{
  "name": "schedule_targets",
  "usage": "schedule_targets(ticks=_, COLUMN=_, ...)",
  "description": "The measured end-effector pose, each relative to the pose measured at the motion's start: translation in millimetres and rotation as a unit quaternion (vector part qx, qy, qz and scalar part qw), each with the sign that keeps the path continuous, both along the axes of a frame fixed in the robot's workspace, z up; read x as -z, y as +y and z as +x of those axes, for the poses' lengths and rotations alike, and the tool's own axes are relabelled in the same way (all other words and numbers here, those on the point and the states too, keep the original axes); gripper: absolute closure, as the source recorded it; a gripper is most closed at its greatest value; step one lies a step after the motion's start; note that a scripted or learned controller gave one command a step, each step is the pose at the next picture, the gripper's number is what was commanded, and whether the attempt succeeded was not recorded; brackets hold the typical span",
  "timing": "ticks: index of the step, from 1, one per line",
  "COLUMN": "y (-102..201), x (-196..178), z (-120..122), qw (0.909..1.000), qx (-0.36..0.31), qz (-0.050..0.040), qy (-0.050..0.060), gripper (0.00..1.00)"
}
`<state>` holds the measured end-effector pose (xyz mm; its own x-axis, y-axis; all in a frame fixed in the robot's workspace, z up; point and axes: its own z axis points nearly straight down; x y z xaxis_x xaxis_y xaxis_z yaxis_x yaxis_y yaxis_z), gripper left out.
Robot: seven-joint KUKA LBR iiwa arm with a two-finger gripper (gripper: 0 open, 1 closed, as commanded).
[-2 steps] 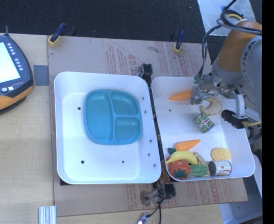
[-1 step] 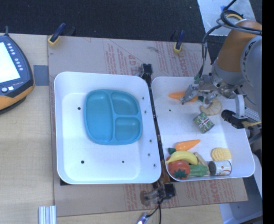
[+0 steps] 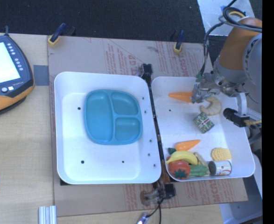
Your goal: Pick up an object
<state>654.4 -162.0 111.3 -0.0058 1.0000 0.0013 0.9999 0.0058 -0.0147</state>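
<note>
Orange band and grey arm (image 3: 237, 55) reach in from the right over the right bin (image 3: 235, 139). Its end effector (image 3: 200, 95) sits low at the bin's far end, just beside the blunt end of a carrot (image 3: 179, 96); whether it is released or clenched I cannot tell. A pale croissant (image 3: 212, 106) lies just beside it, a green-and-white cube (image 3: 204, 122) near that. At the near end crowd a second carrot (image 3: 187, 145), banana (image 3: 182, 157), tomato (image 3: 180, 170), cracker (image 3: 221, 153) and can (image 3: 220, 167). In the left bin (image 3: 64, 125) rests a blue divided plate (image 3: 113, 116).
</note>
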Motion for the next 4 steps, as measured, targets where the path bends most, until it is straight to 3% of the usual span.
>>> schedule_targets(ticks=1, y=0.0, x=0.1, z=-0.1, qw=1.0, qx=0.0, qz=0.0, qy=0.0, gripper=0.0)
schedule_targets(ticks=2, y=-0.6, x=-10.4, z=0.3, qw=1.0, qx=0.0, qz=-0.0003, qy=0.0, gripper=1.0)
schedule_targets(ticks=3, y=-0.5, x=-10.3, z=0.2, qw=1.0, qx=-0.001, qz=-0.0003, qy=0.0, gripper=0.0)
schedule_targets(ticks=4, y=-23.2, x=19.4, z=1.4, qw=1.0, qx=0.001, qz=-0.0003, qy=-0.004, gripper=0.0)
